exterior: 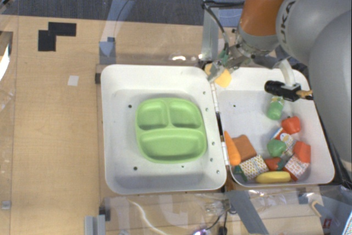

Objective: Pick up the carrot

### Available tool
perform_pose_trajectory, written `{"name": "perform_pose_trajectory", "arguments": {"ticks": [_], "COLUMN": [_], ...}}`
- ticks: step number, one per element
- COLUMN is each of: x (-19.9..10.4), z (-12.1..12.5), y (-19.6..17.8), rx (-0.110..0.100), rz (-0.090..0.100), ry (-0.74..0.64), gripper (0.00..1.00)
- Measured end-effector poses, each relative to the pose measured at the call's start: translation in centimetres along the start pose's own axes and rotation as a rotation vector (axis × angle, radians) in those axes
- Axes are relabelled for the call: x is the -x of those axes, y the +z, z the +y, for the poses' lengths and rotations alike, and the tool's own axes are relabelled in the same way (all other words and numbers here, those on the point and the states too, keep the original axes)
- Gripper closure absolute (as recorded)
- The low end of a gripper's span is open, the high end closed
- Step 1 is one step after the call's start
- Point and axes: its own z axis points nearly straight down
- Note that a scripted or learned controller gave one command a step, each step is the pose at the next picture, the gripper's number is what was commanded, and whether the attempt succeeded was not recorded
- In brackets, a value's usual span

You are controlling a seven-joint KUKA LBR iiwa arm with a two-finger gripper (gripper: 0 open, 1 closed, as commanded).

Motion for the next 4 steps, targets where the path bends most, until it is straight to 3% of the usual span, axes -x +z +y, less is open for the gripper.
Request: {"name": "perform_pose_trajectory", "arguments": {"ticks": [1,2,3,4], "x": [3.8,3.8,3.7,3.7], "z": [-4.7,-4.4,-3.9,-3.7], "y": [5.6,4.5,-0.7,-1.9], "rx": [0.0,0.006,0.0,0.006], "rz": [0.0,-0.002,0.0,-0.004], "ry": [-0.03,-0.034,0.024,0.019], "gripper": [1.0,1.0,1.0,1.0]}}
